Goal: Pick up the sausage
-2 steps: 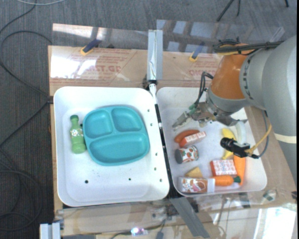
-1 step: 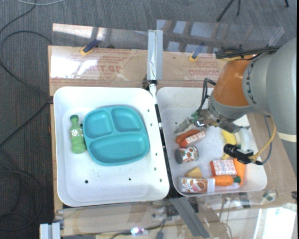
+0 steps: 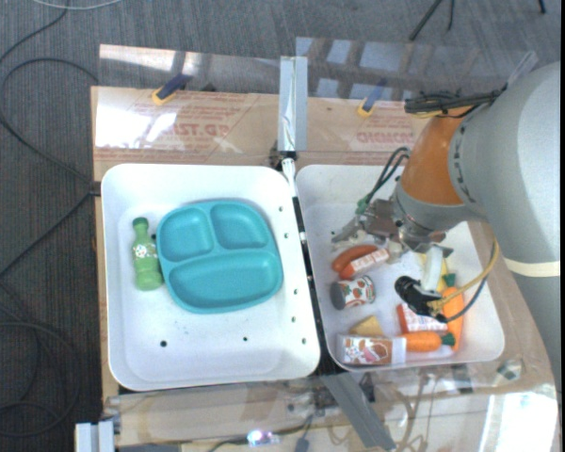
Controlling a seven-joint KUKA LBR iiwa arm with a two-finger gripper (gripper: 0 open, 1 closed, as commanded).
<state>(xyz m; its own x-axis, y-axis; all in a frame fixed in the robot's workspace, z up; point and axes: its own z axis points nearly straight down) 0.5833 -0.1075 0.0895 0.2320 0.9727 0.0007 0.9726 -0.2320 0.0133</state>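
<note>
You look down at a slant on a bench (image 3: pixel 169 130) with two shallow white bins side by side. The left bin (image 3: pixel 122 347) holds a teal plate (image 3: pixel 221 257) with three compartments, nothing on it. A small green bottle (image 3: pixel 147 254) lies just beside the plate's left edge, lengthwise along it.

The right bin (image 3: pixel 322 194) is crowded with toy food. The sausage (image 3: pixel 355 255), reddish-orange with a pale band towards its right end, lies tilted in the left-middle part of this bin, near the wall shared with the other bin. Just below it is a small can (image 3: pixel 355 292) with a red and white label. Below the can sits a yellow wedge (image 3: pixel 365 326). Along the bin's near wall lies a red and white bottle (image 3: pixel 369 350), and to its right an orange carrot (image 3: pixel 431 341) with a green tip.

The grey arm (image 3: pixel 513 158) comes in from the right, its orange band (image 3: pixel 431 163) over the upper part of the right bin. The gripper (image 3: pixel 367 234) is low in that bin, directly above the sausage in the picture and very close to it. You cannot tell whether it touches the sausage. From this angle you cannot tell how far the jaws are open or whether they have hold of anything.
</note>
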